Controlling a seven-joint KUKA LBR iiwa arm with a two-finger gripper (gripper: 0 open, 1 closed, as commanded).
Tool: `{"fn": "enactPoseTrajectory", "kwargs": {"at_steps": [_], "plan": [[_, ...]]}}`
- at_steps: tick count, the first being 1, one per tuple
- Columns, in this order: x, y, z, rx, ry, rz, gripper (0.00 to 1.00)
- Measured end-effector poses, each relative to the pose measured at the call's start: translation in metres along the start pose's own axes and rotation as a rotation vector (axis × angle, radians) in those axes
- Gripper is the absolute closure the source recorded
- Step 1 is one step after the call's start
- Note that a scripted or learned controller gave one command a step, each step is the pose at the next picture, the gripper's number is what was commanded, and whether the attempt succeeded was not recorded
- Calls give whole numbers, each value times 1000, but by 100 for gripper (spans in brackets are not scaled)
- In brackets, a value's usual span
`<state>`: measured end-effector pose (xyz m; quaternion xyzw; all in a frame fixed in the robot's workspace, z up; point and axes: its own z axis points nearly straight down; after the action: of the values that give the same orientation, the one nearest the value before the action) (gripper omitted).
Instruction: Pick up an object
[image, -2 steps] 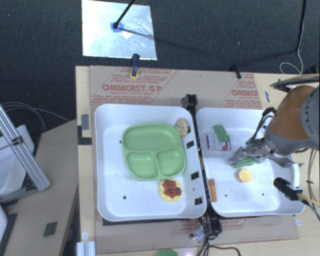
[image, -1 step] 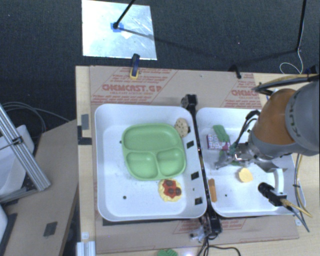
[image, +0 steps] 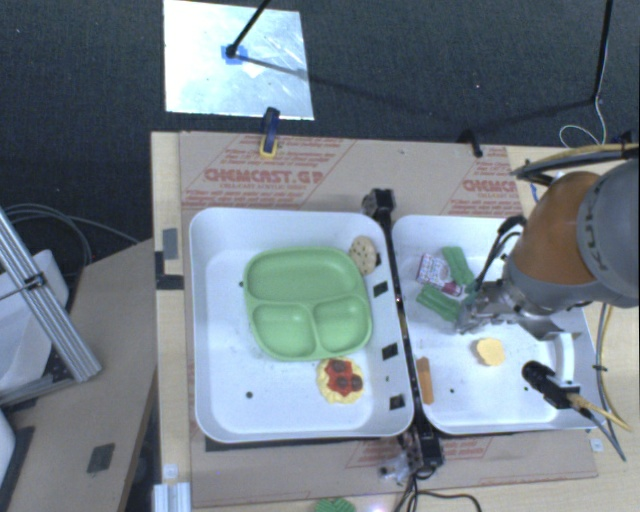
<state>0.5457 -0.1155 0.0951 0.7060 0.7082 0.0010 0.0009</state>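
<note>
Gripper (image: 468, 312) hanging over right bin (image: 520, 415), green pieces (image: 446, 285) lying just up-left, long axes running diagonally; finger opening is not reading clearly.

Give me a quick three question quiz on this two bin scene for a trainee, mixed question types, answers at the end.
1. True or false: the green divided plate lies in the left bin.
2. Which item sits just in front of that plate? A) cookie B) small pizza C) yellow piece
3. Fill in: the gripper is over the ____ bin, near the green pieces.

Key: 1 true. 2 B, the small pizza; the cookie is at the plate's far right corner, the yellow piece in the right bin. 3 right.
</note>
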Motion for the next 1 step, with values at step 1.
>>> {"fn": "enactPoseTrajectory", "kwargs": {"at_steps": [1], "plan": [[0, 0, 0, 1, 0, 0, 0]]}}
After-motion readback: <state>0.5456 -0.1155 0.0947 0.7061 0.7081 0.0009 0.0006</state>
